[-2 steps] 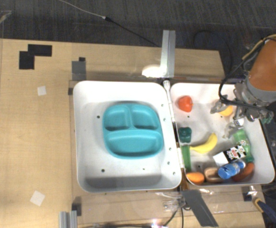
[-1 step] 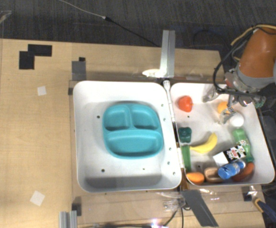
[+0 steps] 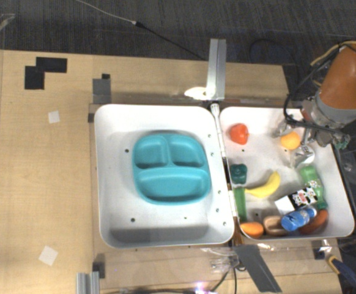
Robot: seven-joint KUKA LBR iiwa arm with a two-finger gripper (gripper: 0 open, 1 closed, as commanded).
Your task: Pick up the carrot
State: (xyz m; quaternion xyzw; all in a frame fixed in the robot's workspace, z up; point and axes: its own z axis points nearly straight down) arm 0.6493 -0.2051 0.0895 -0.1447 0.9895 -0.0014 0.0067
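A small orange-yellow piece, which I take for the carrot, lies in the right bin near its back right corner. My gripper is down in that corner, right against this piece on its right side. The grey wrist and orange band rise above it at the right edge of the view. Whether the piece is gripped or just beside the gripper I cannot tell.
The right bin also holds a red fruit, a dark green piece, a banana, a green bar, a green bottle, an orange oval and several items along the front. The left bin holds a teal divided plate.
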